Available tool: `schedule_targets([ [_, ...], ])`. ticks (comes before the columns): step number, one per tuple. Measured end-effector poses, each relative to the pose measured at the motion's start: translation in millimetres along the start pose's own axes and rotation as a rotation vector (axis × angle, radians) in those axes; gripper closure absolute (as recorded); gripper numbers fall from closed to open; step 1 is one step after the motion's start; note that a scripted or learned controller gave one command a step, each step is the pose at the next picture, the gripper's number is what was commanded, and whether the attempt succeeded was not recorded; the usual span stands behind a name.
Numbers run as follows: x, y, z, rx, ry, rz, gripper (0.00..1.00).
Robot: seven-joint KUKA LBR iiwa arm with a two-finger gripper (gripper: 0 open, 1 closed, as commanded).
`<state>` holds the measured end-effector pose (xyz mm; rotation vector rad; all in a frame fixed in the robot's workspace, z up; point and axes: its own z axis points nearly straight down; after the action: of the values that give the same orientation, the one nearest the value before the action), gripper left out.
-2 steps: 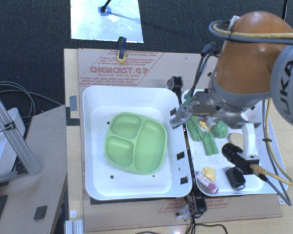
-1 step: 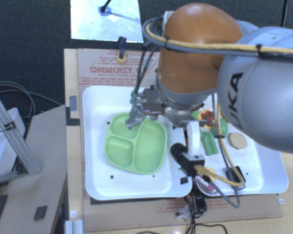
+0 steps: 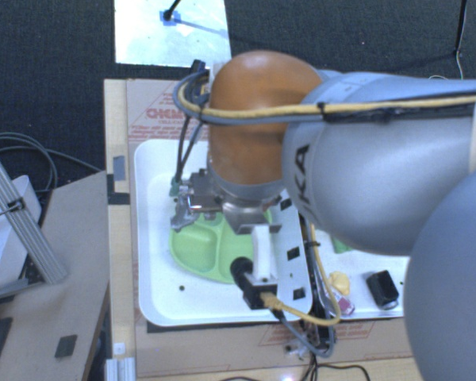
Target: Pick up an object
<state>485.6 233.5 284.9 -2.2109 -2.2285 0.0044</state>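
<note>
My arm (image 3: 365, 173) comes in from the right of the frame and covers most of its middle, the orange band (image 3: 258, 109) sitting just above centre. Below the band my tool (image 3: 192, 205) hangs low over the left part of a white bin (image 3: 155, 292), right at the upper left edge of a green tray (image 3: 202, 252) that lies in the bin. Whether the tool touches the tray I cannot tell, and I cannot tell whether it is released or clenched, since the wrist and its mounts hide the tips. A yellow cable (image 3: 317, 109) runs along the arm and loops down past a white bracket (image 3: 289, 264) near the bin's lower edge. At the lower right of the bin, clear of the tray, lie a small black object (image 3: 382, 289), a yellow piece (image 3: 340, 281) and something pink (image 3: 347, 307) just below it. The bin rests on cardboard (image 3: 155, 105) on the worktop (image 3: 71, 276).
</note>
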Motion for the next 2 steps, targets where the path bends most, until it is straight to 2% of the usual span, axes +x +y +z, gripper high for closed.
schedule_targets([
  [1, -83, 31, 23, -0.003, -0.003, 0.015, 0.00],
  [2, -34, 4, -69, -0.012, 0.006, -0.002, 0.00],
])
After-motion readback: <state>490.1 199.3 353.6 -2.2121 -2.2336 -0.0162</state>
